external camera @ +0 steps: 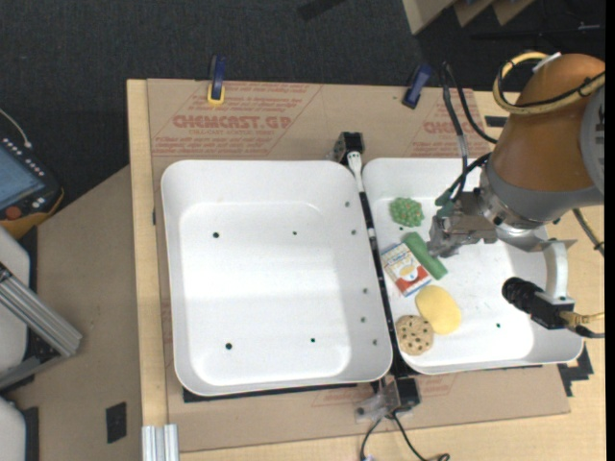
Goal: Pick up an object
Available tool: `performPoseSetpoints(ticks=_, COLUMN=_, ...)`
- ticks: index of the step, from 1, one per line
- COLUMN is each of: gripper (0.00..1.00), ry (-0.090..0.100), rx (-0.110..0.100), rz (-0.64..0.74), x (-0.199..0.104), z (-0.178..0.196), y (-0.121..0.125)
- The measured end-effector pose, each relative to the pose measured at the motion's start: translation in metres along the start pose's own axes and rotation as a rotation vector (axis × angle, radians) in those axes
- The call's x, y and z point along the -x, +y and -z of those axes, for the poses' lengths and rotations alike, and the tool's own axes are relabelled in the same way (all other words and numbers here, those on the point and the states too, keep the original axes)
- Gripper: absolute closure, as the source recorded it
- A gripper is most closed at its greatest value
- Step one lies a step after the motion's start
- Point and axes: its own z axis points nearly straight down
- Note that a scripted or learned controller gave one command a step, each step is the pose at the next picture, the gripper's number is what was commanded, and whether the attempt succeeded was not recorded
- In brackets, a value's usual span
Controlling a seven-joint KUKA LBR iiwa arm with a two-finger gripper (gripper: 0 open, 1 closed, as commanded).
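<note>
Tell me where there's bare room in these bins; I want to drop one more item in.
The left bin has a bare floor from wall to wall. The right bin is crowded along its left side by the green piece, small carton, yellow item and cookie, with the gripper beside them; a patch stays free along its near wall.

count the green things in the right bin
2: a bumpy round green toy near the bin's far left side, and a long green stick just below it. The arm may hide others.

Dark carpet floor (pixel 115 27) surrounds a cardboard-topped bench (pixel 288 113) — evenly lit.
</note>
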Motion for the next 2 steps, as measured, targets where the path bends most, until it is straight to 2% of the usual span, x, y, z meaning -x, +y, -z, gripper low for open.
performPoseSetpoints(ticks=1, gripper=1.00, ry=-0.002, rx=0.005, rz=-0.005, x=-0.005, z=0.024, y=-0.045)
performPoseSetpoints(ticks=2, gripper=1.00, ry=-0.002, rx=0.019, rz=0.003, x=-0.066, z=0.110, y=-0.018)
